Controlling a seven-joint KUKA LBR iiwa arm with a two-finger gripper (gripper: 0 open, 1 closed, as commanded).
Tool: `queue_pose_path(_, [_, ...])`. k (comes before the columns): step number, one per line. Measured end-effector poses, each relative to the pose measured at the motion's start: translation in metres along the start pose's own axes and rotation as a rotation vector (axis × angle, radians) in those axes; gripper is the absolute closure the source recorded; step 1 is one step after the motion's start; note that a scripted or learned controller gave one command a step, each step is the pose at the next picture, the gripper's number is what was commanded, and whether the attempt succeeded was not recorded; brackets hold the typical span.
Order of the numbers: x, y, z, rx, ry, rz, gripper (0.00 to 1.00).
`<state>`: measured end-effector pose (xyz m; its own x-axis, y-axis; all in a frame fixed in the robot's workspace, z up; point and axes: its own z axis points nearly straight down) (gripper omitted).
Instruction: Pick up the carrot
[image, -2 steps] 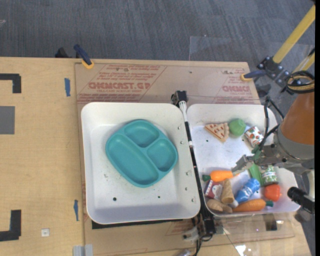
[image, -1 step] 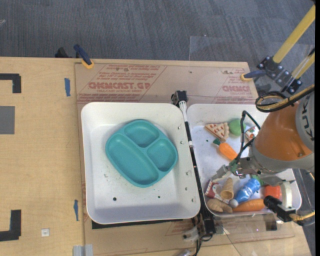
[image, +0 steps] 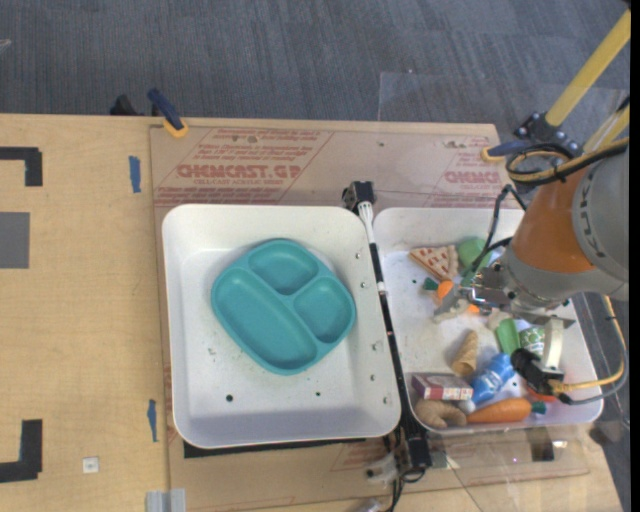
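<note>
I see the end effector (image: 458, 297) low in the right bin; I cannot tell its opening. The carrot (image: 503, 411) lies well apart, nearer the camera, ungrasped. Pick outstanding.

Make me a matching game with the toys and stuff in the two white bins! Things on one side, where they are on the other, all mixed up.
Things:
1. carrot
2. teal plate
3. pizza slice
4. blue bottle

Places:
A. alone in the left bin
B. top of the right bin, by the divider
C. along the right bin's bottom edge
D. right bin, just above the carrot

Pairs: 1-C, 2-A, 3-B, 4-D
</note>
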<state>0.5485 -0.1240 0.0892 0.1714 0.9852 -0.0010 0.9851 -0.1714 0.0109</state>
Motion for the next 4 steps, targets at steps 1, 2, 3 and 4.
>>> queue_pose_path(1, [-0.001,0.002,-0.012,-0.009,-0.004,-0.001,1.0])
queue_pose_path(2, [0.042,-0.026,-0.096,0.009,0.0,0.263,1.0])
queue_pose_path(3, [0.006,-0.062,-0.021,0.01,0.0,0.167,1.0])
queue_pose_path(4, [-0.04,0.006,-0.001,-0.002,-0.001,0.266,1.0])
